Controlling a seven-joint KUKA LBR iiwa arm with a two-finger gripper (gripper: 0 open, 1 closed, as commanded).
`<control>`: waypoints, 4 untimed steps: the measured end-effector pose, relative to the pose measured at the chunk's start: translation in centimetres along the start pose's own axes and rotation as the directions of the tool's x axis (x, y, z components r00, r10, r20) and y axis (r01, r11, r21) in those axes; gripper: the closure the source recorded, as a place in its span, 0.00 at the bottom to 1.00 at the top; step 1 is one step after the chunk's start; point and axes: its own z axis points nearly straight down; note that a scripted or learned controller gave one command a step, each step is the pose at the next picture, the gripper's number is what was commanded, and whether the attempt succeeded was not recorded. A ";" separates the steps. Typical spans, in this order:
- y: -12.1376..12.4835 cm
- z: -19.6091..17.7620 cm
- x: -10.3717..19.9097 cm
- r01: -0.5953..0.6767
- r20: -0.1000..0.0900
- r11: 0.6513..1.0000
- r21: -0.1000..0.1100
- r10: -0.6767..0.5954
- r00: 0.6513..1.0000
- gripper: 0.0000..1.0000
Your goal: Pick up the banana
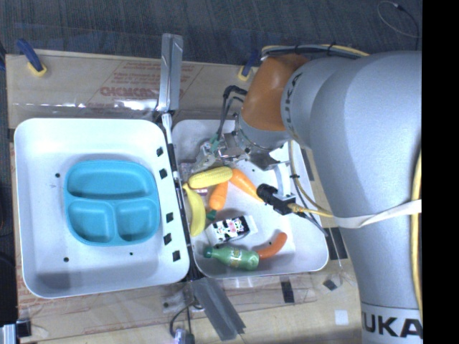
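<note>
Arm: the grey arm with its orange band (267, 95) reaches down over the right bin (315, 253).
End effector: the end effector (221, 147) sits low at the far inner corner of that bin; whether it is apart or together I cannot tell, as dark cabling and the wrist crowd it.
Banana: the banana (193, 210) lies below the end effector, curved along the wall that divides the bins, apart from the tool.
Neighbours: a yellow corn-like piece (210, 178) lies just beneath the end effector, between it and the banana; an orange carrot (218, 196) touches the banana's side; a second carrot (244, 183) angles away nearby.
Further off: a black-and-white carton (231, 228), a green bottle (233, 257) and an orange pepper (272, 245) lie beyond the banana.
Left bin: holds a blue divided tray (111, 201), well apart from the work.
Risk, wrong item: the yellow piece is closer and similar in colour, so a descent here would likely close on it.
Risk, wall: the banana hugs the divider, leaving little room; a grip may strike the rim or slip off.
Risk, crowding: the carrot may be caught alongside it.
</note>
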 end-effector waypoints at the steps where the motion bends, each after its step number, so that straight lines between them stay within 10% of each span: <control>1: -1.4 0.0 -0.1 0.065 -0.003 0.998 -0.001 -0.065 0.998 0.00; 4: -5.6 -0.1 0.6 0.057 0.000 0.998 -0.004 -0.057 0.998 0.00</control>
